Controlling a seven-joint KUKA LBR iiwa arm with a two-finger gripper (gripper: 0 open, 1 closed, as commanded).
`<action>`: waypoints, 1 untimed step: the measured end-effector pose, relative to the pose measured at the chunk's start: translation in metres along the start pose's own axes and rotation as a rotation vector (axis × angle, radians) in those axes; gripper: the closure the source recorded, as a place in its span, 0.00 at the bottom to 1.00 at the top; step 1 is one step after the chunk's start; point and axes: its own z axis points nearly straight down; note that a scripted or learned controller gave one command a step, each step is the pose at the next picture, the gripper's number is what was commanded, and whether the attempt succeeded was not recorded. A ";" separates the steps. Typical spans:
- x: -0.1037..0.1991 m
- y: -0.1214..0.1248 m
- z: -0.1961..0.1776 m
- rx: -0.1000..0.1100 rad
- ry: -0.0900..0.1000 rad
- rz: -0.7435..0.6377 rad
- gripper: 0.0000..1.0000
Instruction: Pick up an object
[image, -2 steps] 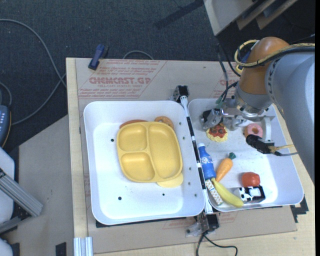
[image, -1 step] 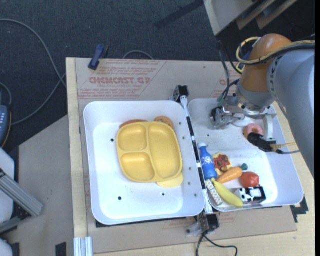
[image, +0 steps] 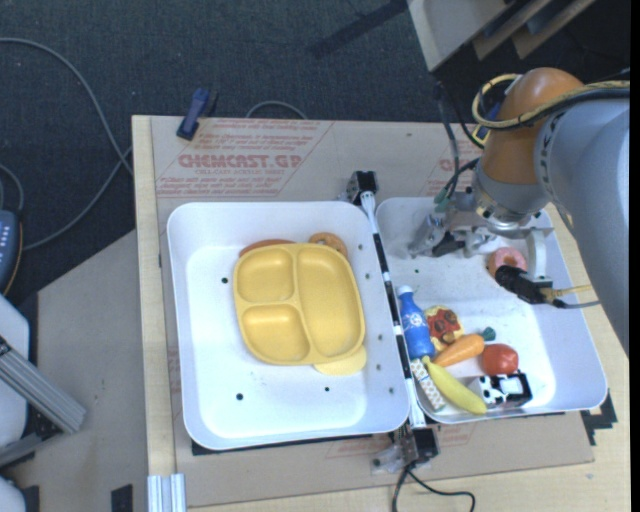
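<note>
1. Objects sat mostly in the right bin (image: 570, 300): blue bottle (image: 413, 322) along its left wall, carrot (image: 461, 349) and red tomato (image: 500, 357) mid-bin, banana (image: 455, 386) and a black-and-white toy (image: 505, 388) at the near edge, a red-yellow item (image: 442, 322) just right of the bottle.
2. You had the gripper (image: 445, 240) low over the far part of that bin, arm coming in from the right with the orange band (image: 525, 110) above the wrist.
3. Whether its jaws were spread or closed, you couldn't tell from this angle. Nothing visible between them.
4. A pink object (image: 503, 259) lay just right of the gripper, near the wrist hardware.
5. Left bin (image: 200, 330) held a yellow divided tray (image: 298, 303), with a brown item (image: 326, 240) poking out behind its far edge.
6. The gripper was well apart from the near-edge cluster.
</note>
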 end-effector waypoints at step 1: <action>-0.010 0.011 0.006 -0.028 -0.005 0.003 0.00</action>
